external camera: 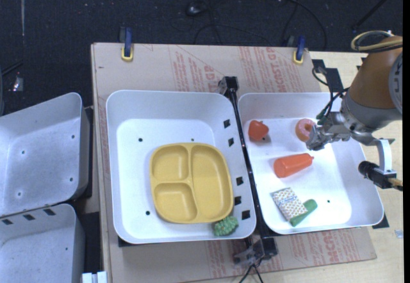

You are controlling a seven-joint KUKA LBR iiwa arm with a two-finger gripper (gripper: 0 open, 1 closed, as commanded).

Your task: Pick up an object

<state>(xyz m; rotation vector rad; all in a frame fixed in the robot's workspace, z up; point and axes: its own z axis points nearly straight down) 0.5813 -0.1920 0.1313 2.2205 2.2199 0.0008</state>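
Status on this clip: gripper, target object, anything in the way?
Gripper low in right bin, beside pink-orange piece. Nothing seen held. Orange carrot close below.

Arm (378, 83) cut off at right edge — pink object (303, 128) partly hidden.

The arm (378, 83) reaches in from the right, its gripper (315, 139) low over the right bin's back edge.

Dark speckled floor (51, 13) surrounded a cardboard-topped table (173, 64); cables (295, 0) trailed behind, yellow clamps (127, 51) gripped its far edge.
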